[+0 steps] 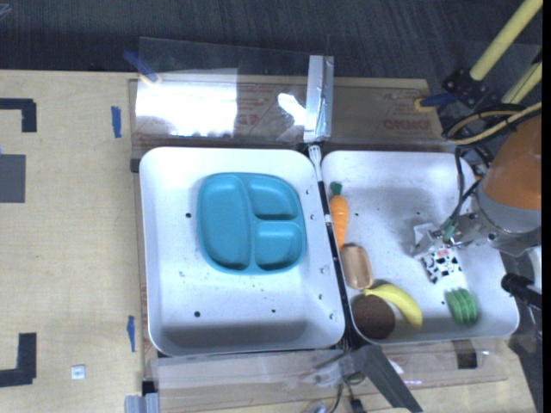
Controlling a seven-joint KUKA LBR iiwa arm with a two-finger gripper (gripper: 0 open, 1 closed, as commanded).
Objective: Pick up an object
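The right bin (387, 179) holds several items. An orange carrot (338, 218) lies along its left wall, with a tan oblong piece (356, 265) below it. A brown round object (374, 315) and a yellow banana (399, 302) sit at the front. A green ridged item (461, 305) is at the front right. A small black-and-white spotted object (442, 267) lies right of centre. My gripper (433, 236) hangs low over the bin floor just above the spotted object, with the arm's orange band (521, 175) behind it.
The left bin (164, 256) carries a blue divided plate (252, 222). A clear plastic panel (224, 101) stands behind the bins. A yellow pole and cables (495, 58) are at the upper right. Wooden bench top (60, 231) spreads to the left.
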